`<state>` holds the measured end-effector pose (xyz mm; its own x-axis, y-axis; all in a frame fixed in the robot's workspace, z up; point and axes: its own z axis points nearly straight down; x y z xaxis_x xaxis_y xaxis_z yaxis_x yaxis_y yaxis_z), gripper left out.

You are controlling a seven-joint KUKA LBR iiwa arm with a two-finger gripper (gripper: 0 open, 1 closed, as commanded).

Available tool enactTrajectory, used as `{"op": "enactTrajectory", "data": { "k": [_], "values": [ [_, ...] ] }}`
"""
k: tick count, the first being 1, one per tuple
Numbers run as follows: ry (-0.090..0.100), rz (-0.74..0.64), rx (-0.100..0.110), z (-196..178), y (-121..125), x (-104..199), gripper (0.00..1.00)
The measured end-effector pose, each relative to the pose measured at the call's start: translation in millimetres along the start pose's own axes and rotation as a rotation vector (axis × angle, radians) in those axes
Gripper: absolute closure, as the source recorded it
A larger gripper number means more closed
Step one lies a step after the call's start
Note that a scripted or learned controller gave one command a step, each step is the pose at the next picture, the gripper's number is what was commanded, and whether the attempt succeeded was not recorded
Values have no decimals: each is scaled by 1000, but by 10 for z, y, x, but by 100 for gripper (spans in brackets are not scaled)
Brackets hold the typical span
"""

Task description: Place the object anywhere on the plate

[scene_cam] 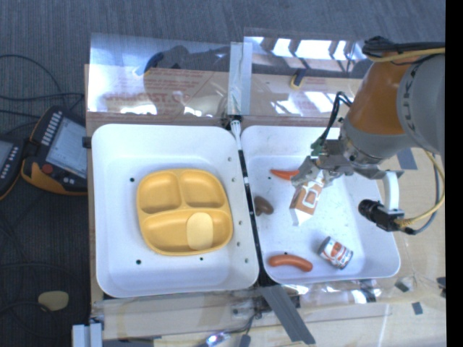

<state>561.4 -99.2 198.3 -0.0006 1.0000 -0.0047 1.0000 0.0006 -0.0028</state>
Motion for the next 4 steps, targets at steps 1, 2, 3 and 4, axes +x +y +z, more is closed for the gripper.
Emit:
{"op": "enactTrajectory", "data": {
  "k": [1,2,3,4],
  "values": [
    [3,-1,0,-8,-93,578,100],
    [3,-1,0,-9,-92,577,0],
    [1,1,-2,-1346,68,452,0],
    [-3,0,0,-1431,72,456,100]
  ]
}}
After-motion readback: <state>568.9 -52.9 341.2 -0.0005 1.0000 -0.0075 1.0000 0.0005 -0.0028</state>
